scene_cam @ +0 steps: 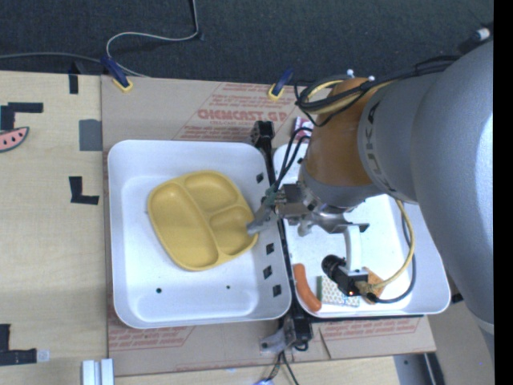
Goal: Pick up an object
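Note:
A yellow divided plate [198, 217] lies in the left white bin [136, 295]. In the right bin [429, 291], near its front left corner, lies an orange carrot-shaped toy [305, 287]. Beside it is a small green and white item [330, 289], partly hidden. My gripper [263, 217] hangs over the divide between the bins, at the plate's right edge. Its grey fingertip [255, 226] touches or overlaps the plate's rim. The arm's bulk hides most of the right bin.
Black clips [261, 132] sit along the wall between the bins. Cables [385, 283] loop over the right bin's front. Cardboard [232, 115] underlies both bins, with a wooden bench surface [48, 239] to the left.

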`<state>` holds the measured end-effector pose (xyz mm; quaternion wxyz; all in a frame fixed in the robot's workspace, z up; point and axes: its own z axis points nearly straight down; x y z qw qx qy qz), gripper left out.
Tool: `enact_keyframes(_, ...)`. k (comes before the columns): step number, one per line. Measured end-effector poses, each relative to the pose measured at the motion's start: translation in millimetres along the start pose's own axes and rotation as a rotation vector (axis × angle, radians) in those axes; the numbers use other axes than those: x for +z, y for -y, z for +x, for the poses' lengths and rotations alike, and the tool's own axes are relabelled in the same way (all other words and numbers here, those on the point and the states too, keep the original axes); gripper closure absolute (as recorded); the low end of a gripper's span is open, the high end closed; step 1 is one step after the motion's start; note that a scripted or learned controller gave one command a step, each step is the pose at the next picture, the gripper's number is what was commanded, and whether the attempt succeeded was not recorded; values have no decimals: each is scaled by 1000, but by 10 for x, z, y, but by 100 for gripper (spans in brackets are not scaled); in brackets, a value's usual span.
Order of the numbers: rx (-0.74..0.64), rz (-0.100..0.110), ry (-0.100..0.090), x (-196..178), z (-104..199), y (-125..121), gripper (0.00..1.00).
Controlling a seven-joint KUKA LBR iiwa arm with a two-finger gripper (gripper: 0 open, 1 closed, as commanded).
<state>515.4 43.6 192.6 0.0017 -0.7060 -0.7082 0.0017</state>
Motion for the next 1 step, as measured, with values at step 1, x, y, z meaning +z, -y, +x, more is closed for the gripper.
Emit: enact_keyframes(1, -1, 2, -1, -91, 6, 2, 100)
